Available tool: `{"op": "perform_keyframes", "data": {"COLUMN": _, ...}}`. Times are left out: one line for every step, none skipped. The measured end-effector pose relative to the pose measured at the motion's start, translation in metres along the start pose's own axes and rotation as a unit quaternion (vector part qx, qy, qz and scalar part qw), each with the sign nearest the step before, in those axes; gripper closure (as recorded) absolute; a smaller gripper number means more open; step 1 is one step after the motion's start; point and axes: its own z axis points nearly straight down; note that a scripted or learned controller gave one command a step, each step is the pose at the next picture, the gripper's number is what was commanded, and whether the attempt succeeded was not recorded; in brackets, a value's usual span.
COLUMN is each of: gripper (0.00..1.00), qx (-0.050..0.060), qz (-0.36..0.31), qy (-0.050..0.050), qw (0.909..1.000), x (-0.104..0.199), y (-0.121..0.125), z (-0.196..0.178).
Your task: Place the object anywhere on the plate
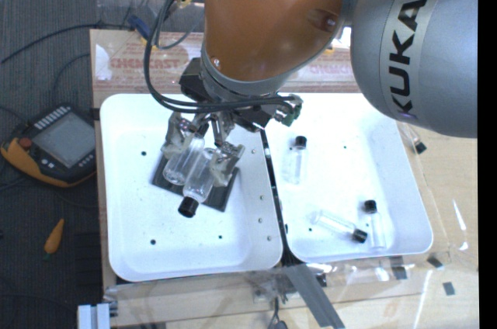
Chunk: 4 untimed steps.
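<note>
**Vial between the fingers, directly over the dark plate**

The arm [404, 48] reaches in from the right and its wrist hangs over the left bin [132, 242]. Below the wrist, the gripper [200, 153] points down with its two clear fingers [180, 140] set either side of a clear vial [194, 181] that has a black cap at its near end. The vial shows between the fingers, so the claw reads as clenched on it, though the fingers are see-through and the exact contact is hard to make out.

The relation that matters is vertical. The vial sits straight under the claw, and the small dark plate [225, 199] lies straight under the vial, toward the middle of the left bin. The vial's long axis runs from far to near, tilted slightly left at the capped end, and that capped end overhangs the plate's near edge. Whether the vial already touches the plate or hangs just above it cannot be told from this slant.

As a judgement, the coming move asks for little sideways travel: a short lowering if any gap remains, then opening the fingers. The risk is that the round vial rolls or tips off the near edge, cap first, once freed.

Three more vials [295, 157] lie in the right bin [404, 164], well apart from the gripper.
</note>
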Motion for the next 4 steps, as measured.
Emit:
{"op": "perform_keyframes", "data": {"gripper": 1.0, "qx": -0.002, "qz": -0.204, "qy": 0.001, "qw": 0.979, "x": 0.01, "y": 0.016, "z": 0.053}}
{"op": "perform_keyframes", "data": {"gripper": 0.0, "qx": -0.002, "qz": -0.204, "qy": 0.0, "qw": 0.9789, "x": 0.01, "y": 0.016, "z": 0.053}}
{"op": "perform_keyframes", "data": {"gripper": 1.0, "qx": -0.002, "qz": -0.203, "qy": -0.001, "qw": 0.9792, "x": 0.009, "y": 0.016, "z": 0.044}}
{"op": "perform_keyframes", "data": {"gripper": 1.0, "qx": -0.003, "qz": -0.332, "qy": 0.001, "qw": 0.9431, "x": 0.015, "y": 0.015, "z": 0.24}}
